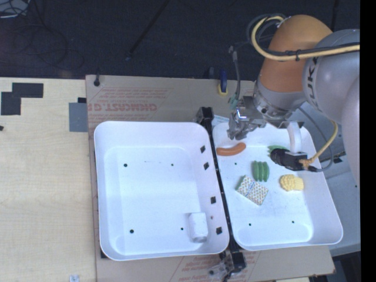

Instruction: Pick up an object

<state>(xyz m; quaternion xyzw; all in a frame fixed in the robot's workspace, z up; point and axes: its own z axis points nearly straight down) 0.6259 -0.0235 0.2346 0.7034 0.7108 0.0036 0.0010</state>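
My gripper (236,131) hangs over the far left part of the right bin (320,228), just above and behind an orange sausage-shaped piece (231,150). I see nothing in its grasp. Further into the same bin lie a green ridged piece (260,170), a white-and-blue patterned square pad (253,190) and a yellow corn-like piece (291,183). A single white block (197,225) sits near the front right corner of the left bin (111,216).
The divider between the two bins (214,175) runs just left of the sausage. The grey arm with its orange band (294,46) reaches in from the upper right. Both bins rest on a cardboard sheet (147,98) on the wooden bench.
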